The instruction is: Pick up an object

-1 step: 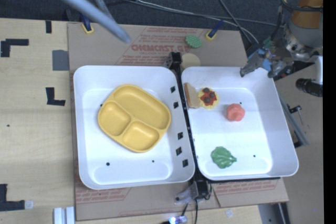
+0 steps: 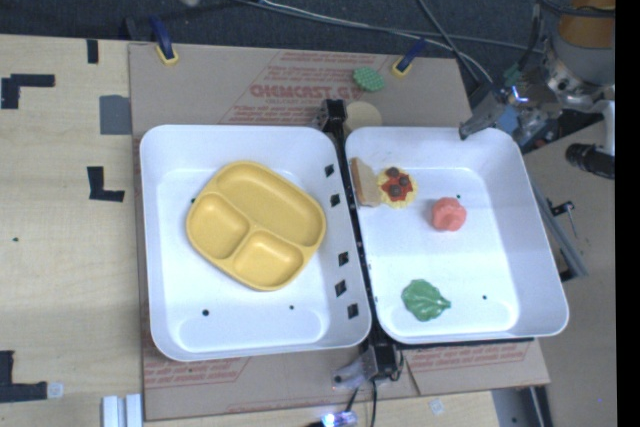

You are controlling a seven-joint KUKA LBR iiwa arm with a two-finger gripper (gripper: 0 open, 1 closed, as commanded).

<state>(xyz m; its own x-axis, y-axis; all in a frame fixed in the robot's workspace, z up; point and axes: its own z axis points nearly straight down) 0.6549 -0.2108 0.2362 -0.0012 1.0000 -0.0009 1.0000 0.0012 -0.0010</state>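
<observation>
Overhead slant view of a wooden bench bearing two shallow white bins side by side. In the left bin, a yellow divided plate with three compartments, lying flat and tilted at an angle. In the right bin, three small toy foods well apart from one another: a yellow tart with red and dark berries near the inner wall, touching a tan cracker-like piece on its left; a pink-red lump near the middle; a green leafy piece toward the near edge. Outside the bins, on cardboard at the far side, a small green waffle-textured piece.

Task apparently at its start: nothing lifted, every item resting on a bin floor. Grey arm with orange band at upper right, its pincer poised above the far right corner of the right bin, carrying nothing; whether spread or closed, impossible to tell from this angle. Nearest candidate, the pink-red lump, below and left of the pincer; still to come, by this reading, descent, closing and lift.
</observation>
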